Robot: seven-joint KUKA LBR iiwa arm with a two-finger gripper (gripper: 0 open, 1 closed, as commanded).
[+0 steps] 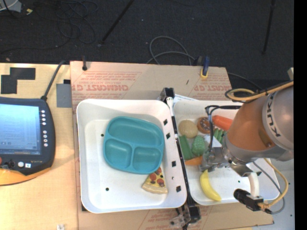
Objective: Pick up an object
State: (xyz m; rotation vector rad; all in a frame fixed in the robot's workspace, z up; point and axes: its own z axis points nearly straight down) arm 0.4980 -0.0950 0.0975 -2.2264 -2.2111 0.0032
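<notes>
Two shallow white bins are sitting side by side on the surface (57, 186), over a sheet of printed cardboard (144, 80). The left bin (91, 143) is carrying a teal divided plate (134, 144) near its centre and a toy pizza slice (155, 181) by its near right corner, just off the plate's lower edge. The right bin (225, 199) is holding a cluster of toy food along its left wall: a tan potato-like piece (187, 128) toward the far side, a round brown piece (204, 124) just beside it, an orange carrot (221, 122) running toward the arm, green vegetable pieces (191, 146) below these, and an orange piece (193, 161) partly hidden under the arm. A yellow banana (209, 186) is lying near the bin's near edge, apart from the cluster. The grey arm with its orange band (249, 128) is reaching in from the right edge, and the end effector (211, 161) is hanging low over the right bin, between the green pieces and the banana; whether it is apart or together cannot be told, since the wrist is covering it. A tablet-like controller with a lit screen (21, 133) is resting at the surface's left edge.
</notes>
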